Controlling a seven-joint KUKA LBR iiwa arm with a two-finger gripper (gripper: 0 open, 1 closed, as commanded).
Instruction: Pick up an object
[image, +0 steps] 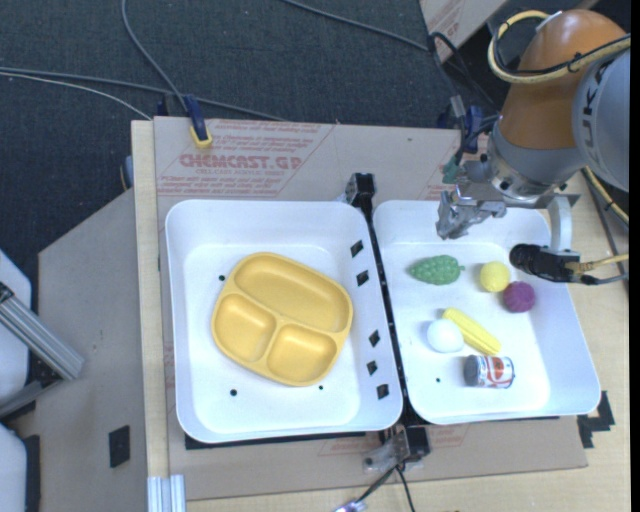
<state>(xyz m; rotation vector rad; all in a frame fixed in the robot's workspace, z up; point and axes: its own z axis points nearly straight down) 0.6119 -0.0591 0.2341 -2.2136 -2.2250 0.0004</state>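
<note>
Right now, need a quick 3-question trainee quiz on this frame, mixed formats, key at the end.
1. True or false: the yellow three-compartment plastic tray lies in the right white bin.
2. Which item lies nearest the gripper? A) green bumpy toy B) small red-labelled can C) purple ball
3. Fill in: the white ball touches the yellow ___.

Key: 1 false, it is in the left white bin. 2 A. 3 banana.
</note>
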